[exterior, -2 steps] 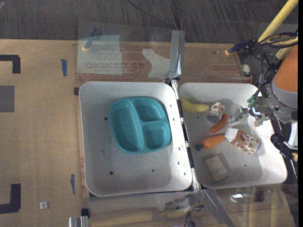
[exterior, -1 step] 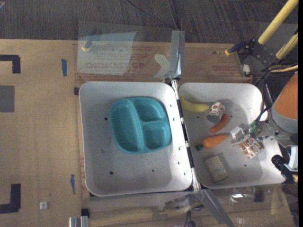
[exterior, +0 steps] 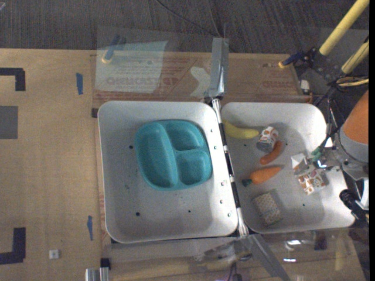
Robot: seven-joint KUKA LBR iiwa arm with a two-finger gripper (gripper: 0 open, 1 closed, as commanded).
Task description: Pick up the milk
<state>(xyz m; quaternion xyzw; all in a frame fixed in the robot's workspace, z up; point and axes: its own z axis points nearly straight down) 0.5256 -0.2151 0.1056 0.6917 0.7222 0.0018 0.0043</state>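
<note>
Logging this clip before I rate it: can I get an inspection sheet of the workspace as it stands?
Surface: wooden bench, two white bins; left bin holds a teal divided plate.
Job's things: milk carton in right bin, near its right wall.
Clutter: banana, small can, sausage, carrot, speckled sponge.
Grippers: gripper right beside the milk carton; grasp unclear.
Cables: black cable on floor behind.
Surroundings: blue tape marks, yellow poles.

Print on the clear sheet (exterior: 133,68) is too blurred to read.
</note>
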